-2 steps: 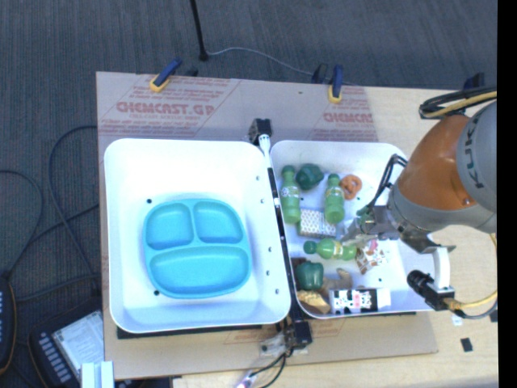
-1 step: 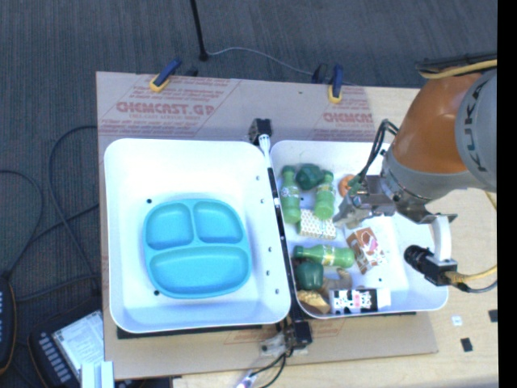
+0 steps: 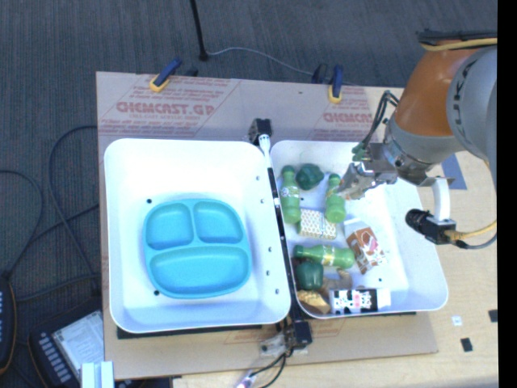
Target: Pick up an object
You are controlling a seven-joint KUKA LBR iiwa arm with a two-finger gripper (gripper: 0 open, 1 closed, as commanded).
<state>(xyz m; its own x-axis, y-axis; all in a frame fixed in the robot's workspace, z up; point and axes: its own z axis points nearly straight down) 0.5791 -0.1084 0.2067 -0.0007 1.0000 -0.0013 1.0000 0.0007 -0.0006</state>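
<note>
The arm (image 3: 452, 95) reaches in over the right bin (image 3: 420, 257), its gripper (image 3: 355, 180) hanging low above that bin's upper middle. Well off to the gripper's far side lies the left bin (image 3: 129, 241), which carries a blue divided plate (image 3: 196, 246). Whether the gripper is apart or together I cannot tell; nothing can be seen between its tips. This looks like the approach step, with the grasp itself not yet made.

The candidates sit just past and below the gripper. A long green bottle (image 3: 327, 255) lies further down the bin, with a pale wafer block (image 3: 317, 226) between it and the gripper. Closest is a small green bottle (image 3: 334, 202), touching or nearly under the tips. A dark green round item (image 3: 308, 176) sits beside the gripper toward the bin divider, and a brown packet (image 3: 365, 246) lies below it.

The next move probably calls for settling squarely over the small green bottle, then closing without nudging the neighbours crowded beside it.
</note>
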